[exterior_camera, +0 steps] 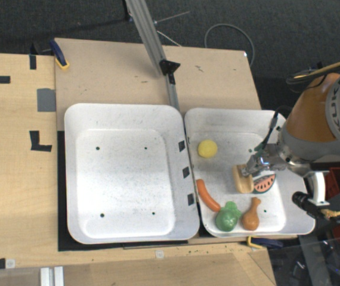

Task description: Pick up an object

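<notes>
Camera view: gripper (257, 167) sits right over the bread slice (244, 180), watermelon wedge (265, 183) just beside; grip state's unclear tbh.

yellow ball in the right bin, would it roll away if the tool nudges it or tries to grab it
Probably. The yellow ball looks round and smooth, so a side nudge would likely send it rolling across the right bin. It sits alone on the flat floor, with nothing touching it to stop it. It looks like a small toy, so probably light, and it may squirt out of an off-centre pinch.
</notes>
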`<state>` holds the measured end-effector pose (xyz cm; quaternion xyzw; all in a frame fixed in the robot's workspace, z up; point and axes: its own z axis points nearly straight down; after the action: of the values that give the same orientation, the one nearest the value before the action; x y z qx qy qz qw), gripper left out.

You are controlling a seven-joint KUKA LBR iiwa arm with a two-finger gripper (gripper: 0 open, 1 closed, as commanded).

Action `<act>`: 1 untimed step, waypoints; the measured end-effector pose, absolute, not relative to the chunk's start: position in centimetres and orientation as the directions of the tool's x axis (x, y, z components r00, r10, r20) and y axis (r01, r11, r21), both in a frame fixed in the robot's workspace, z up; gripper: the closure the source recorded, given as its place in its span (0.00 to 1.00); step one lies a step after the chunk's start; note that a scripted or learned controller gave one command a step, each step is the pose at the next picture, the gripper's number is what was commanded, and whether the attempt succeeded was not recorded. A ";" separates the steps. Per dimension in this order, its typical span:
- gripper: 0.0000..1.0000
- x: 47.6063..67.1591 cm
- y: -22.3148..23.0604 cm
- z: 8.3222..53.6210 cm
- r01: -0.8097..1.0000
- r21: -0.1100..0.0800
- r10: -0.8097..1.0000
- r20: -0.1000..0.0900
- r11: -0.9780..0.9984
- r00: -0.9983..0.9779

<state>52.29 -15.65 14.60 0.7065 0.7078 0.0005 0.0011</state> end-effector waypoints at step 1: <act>1.00 51.4 -15.8 20.1 1.000 0.004 1.000 -0.001 0.001 -0.001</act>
<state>51.40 -15.76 20.06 0.7067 0.7075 0.0008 0.0017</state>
